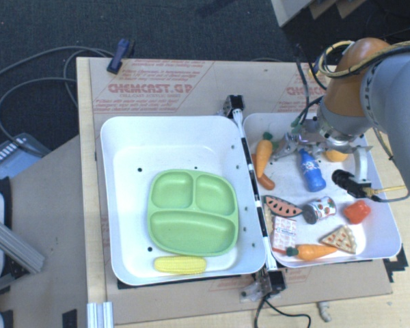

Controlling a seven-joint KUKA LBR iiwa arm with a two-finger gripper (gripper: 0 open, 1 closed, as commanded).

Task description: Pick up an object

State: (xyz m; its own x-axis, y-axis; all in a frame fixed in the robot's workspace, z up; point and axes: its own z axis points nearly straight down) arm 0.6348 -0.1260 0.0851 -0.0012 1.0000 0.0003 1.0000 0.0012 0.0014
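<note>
While my hand [313, 142] hovers at upper right, its state untellable, the blue plastic bottle [311, 170] lies just beneath, long axis running toward lower right.

end effector [307, 142] perhaps above blue bottle [312, 170]

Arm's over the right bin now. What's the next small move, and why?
Probably lower straight toward the blue bottle. The gripper hangs at the bottle's upper end, nothing visibly between its fingers, and the carrot lies apart to the left, leaving room.
</note>
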